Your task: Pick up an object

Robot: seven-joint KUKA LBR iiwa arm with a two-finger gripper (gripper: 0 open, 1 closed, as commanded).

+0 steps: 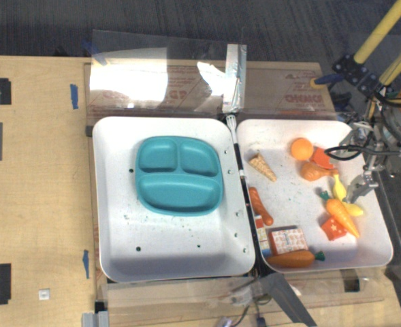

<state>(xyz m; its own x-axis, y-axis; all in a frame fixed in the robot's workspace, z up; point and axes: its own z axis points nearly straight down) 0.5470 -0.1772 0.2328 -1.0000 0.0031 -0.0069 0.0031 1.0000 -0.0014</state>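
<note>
1. Carrot-shaped orange plastic toy, the likeliest thing to be lifted, lies toward the right edge of the right-hand white bin, just inside its right wall and a little nearer the front than the middle.
2. Near the bin's front edge sits a small red-and-white printed box, with an orange sausage-shaped toy touching it on the front side; a little red wedge-shaped block lies just beside the carrot's lower end.
3. Along the left wall of that bin runs a reddish hot-dog-like toy; further back rests a tan waffle-cone piece.
4. The metal two-finger gripper hangs over the right side of the bin, just above and slightly right of the carrot's upper end, next to a small yellow banana-like piece.
5. What matters for the grab: the carrot's long axis runs on a slant, from back-left down to front-right, and it lies just below and left of the fingertips. I would judge a short drop forward and inward is needed, with the jaws set across that slant.
6. Whether the fingers are parted or closed, I cannot tell from here; nothing is visibly held between them.
7. Toward the back right corner sit a round orange ball-like fruit and a darker orange lump beside it.
8. Left-hand white bin carries a teal divided plastic plate, well apart from the arm.
</note>
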